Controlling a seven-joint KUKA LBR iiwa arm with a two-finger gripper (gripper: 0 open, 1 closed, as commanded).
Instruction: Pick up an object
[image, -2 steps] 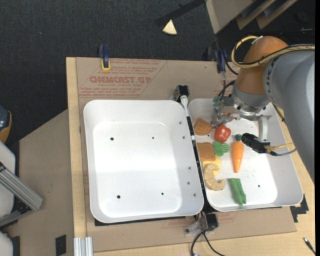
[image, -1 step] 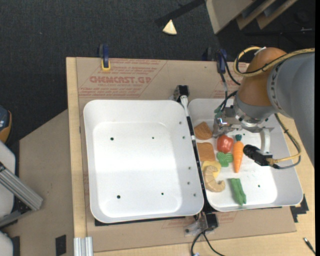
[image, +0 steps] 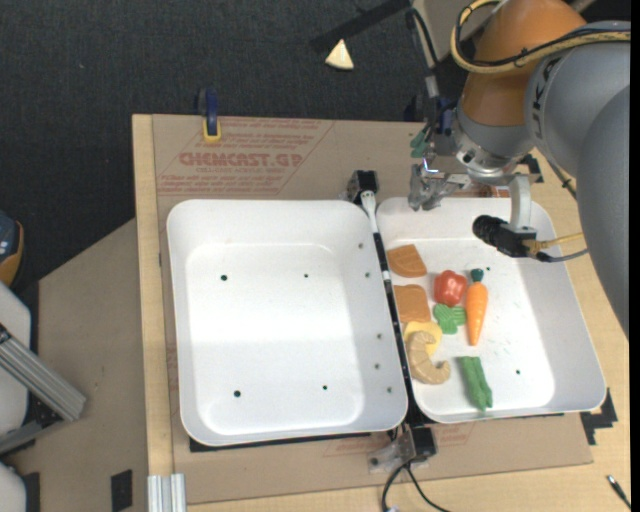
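The right bin holds several toy foods in a cluster along its left side. Among them are a brown bread slice, a red tomato, an orange carrot, a yellow banana and a green vegetable. My gripper hangs over the far end of this bin, behind the food and apart from it. It is open, its two fingers spread wide with nothing between them.
The left bin sits beside the right one, joined by a black clamp at the back. Both rest on a brown board. A blue clamp stands at the board's far edge.
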